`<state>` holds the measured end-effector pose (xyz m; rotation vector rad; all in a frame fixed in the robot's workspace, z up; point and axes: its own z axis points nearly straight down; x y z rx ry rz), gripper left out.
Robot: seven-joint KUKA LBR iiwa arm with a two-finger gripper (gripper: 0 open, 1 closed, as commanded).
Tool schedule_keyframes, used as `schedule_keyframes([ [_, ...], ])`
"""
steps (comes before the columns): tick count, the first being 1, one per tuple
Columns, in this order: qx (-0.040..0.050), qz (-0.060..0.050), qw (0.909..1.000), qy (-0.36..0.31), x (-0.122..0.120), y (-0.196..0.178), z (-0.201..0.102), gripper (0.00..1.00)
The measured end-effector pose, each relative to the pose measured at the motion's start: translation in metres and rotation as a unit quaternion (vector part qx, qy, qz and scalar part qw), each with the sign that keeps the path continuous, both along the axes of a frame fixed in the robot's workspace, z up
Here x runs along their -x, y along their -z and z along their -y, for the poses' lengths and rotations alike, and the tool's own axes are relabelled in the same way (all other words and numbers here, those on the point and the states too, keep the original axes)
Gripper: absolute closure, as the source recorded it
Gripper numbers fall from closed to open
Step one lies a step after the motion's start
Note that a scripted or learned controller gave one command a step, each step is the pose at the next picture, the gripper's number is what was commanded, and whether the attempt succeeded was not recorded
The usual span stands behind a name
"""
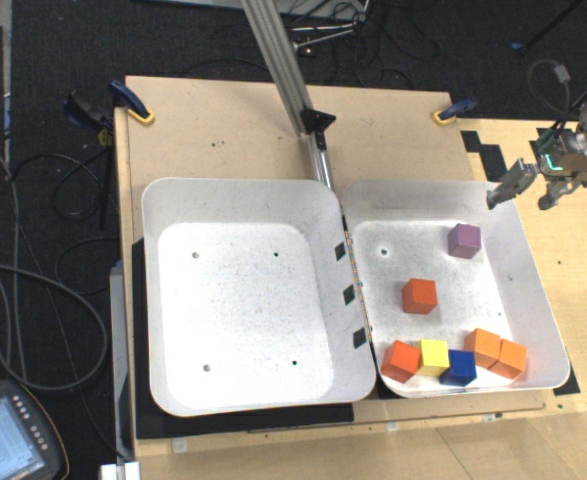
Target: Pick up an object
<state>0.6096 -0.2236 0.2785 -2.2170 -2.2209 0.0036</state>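
The gripper (529,194) hangs at the far right of the bench, above the upper right corner of the right bin (533,278). Its 2 dark fingers (508,185) point down and to the left, spread apart with a clear gap between them, and nothing sits in that gap. The tips are near the bin's right rim, apart from every block.

The right bin holds 7 blocks. A purple block (464,240) lies in the upper part, closest to the gripper but still apart from it. A red-orange block (419,296) sits alone near the middle of the bin. The other 5 crowd along the lower edge: a red-orange block at the lower left (401,360), a yellow block (434,355) just beside it, a blue block (460,368) touching the yellow one, and then 2 orange blocks, the first (485,346) just right of the blue block and the second (511,358) against it, nearest the lower right corner.

The left bin (173,298) lies side by side with the right one, their inner rims meeting along a line marked by small black tabs. Both bins rest on a tan board (223,118). A slanted metal pole (278,53) comes down from the top of the view to the place where the 2 bins meet. A blue and yellow clamp (131,101) grips the board's upper left corner, and another (454,112) grips its upper right edge.
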Motion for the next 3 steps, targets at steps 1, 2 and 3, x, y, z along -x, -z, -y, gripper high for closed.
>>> schedule_keyframes([
  [1,0.0009,0.002,1.0,-0.001,-0.001,-0.003,0.0,0.0],
  [2,0.0,0.0,1.0,-0.001,0.001,0.046,-0.01,0.0],
  [3,0.0002,0.0,1.0,0.002,0.005,0.093,-0.003,0.0],
])
